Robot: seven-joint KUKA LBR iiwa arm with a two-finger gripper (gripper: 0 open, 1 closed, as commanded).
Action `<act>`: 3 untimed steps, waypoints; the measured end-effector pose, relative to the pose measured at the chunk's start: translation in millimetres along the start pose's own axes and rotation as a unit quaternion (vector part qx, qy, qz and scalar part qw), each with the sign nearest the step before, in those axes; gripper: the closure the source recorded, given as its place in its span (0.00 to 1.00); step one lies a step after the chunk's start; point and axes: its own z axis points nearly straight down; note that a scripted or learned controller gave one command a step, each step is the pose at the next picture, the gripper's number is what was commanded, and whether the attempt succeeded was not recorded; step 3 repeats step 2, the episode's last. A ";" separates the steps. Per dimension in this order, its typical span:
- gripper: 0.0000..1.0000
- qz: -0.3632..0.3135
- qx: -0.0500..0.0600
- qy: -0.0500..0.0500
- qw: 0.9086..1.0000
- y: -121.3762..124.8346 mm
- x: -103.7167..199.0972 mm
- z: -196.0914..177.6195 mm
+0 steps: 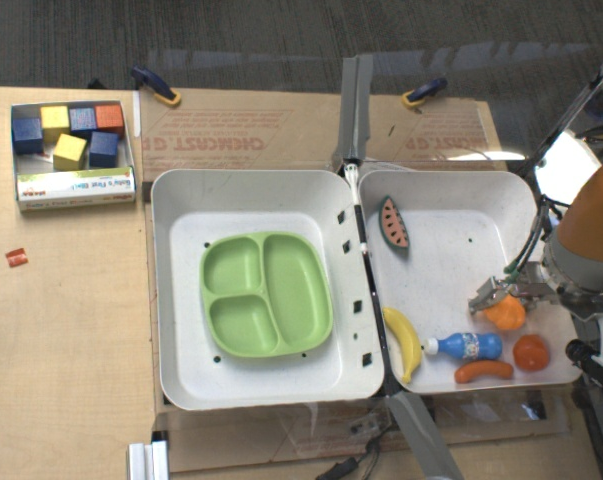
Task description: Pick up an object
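Note:
The right bin [451, 208] holds several toys. A watermelon slice [394, 224] lies near its back left. A yellow banana [404, 342] lies along its left wall at the front. Beside it are a blue and white bottle [466, 347], a red-orange sausage shape [484, 371] and a red-orange round fruit [530, 352]. An orange fruit [505, 314] sits just under my gripper [493, 297], whose metal fingers reach in from the right and touch or hover over the fruit's top. The arm's orange band [586, 223] shows at the right edge.
The left bin [176, 298] carries a green divided plate [267, 294]. A box of coloured blocks [71, 151] rests on the bench at the far left, with a small red piece [17, 258] below it. Clamps hold the cardboard at the back.

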 end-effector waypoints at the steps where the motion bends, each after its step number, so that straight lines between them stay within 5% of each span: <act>1: 1.00 0.001 0.000 0.000 1.000 0.2 -0.4 -8.1; 2: 1.00 -0.002 0.000 -0.001 1.000 -10.5 94.5 -92.0; 3: 1.00 -0.002 0.000 -0.001 1.000 -10.5 94.5 -92.0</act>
